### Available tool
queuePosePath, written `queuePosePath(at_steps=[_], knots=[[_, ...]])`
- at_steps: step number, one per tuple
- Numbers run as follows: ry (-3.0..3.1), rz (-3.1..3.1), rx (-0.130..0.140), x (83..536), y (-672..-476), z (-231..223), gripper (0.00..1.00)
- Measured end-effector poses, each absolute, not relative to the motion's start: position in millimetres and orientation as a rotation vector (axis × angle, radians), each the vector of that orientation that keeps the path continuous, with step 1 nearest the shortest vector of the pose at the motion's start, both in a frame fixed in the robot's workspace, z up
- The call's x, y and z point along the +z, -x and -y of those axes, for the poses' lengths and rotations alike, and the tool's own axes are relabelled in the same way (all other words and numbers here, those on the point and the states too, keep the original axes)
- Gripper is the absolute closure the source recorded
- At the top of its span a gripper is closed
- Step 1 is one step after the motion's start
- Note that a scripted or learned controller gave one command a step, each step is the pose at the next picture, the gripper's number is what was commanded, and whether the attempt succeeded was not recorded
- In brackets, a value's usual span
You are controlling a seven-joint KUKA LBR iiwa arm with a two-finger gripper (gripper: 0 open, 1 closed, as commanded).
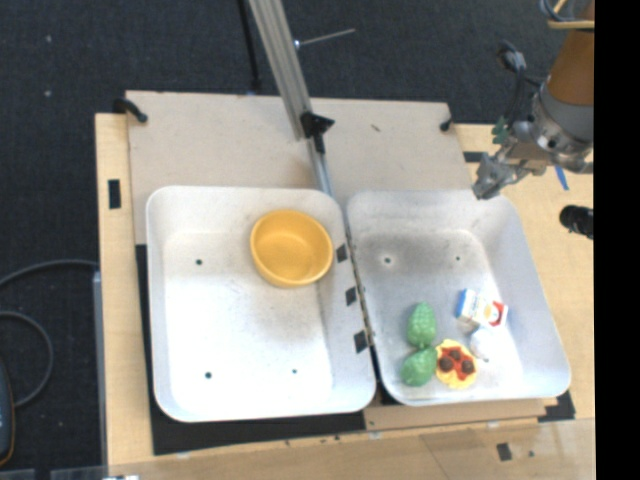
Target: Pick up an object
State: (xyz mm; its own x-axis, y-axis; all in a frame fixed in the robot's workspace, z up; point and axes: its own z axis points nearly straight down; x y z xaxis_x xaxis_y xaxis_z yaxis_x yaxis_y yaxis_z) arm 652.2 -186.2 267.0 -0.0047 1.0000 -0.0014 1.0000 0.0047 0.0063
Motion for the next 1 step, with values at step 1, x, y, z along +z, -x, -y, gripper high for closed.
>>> queuePosePath(at_steps=[1], knots=[[-2.217,-2.223,0.001,257.4,-648.2,136.7,1.00]])
